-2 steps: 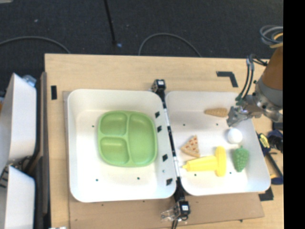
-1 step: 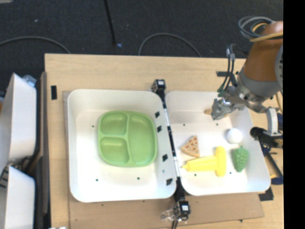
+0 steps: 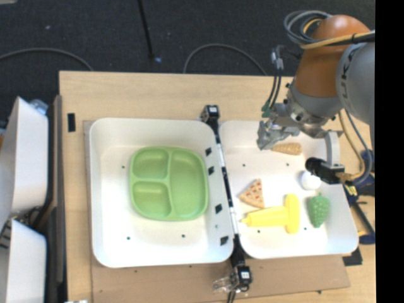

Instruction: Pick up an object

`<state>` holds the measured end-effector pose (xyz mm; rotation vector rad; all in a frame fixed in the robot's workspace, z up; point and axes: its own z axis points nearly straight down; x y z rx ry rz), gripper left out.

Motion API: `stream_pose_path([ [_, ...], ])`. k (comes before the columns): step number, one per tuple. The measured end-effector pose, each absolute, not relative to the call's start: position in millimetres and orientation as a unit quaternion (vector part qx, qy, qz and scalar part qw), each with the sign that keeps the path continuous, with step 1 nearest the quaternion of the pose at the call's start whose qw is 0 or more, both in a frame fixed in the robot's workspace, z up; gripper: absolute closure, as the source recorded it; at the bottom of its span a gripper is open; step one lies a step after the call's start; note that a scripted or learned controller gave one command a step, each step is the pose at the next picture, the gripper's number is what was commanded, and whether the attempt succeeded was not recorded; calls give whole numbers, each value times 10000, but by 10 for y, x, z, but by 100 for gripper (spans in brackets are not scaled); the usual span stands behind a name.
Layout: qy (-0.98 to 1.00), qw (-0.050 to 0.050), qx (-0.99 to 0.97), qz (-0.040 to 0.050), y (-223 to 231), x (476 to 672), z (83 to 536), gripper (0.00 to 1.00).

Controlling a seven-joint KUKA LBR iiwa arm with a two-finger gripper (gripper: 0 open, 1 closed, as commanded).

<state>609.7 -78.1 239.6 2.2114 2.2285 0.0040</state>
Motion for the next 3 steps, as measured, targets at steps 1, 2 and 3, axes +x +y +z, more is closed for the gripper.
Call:
stream_pose_path([
  [1,7095,4,7047,9,-189,6136,2455,100],
  [2,7099,5,7043,16,313,6254,2546,100],
  [3,7097,4,7045,12,818,6323,2569,100],
])
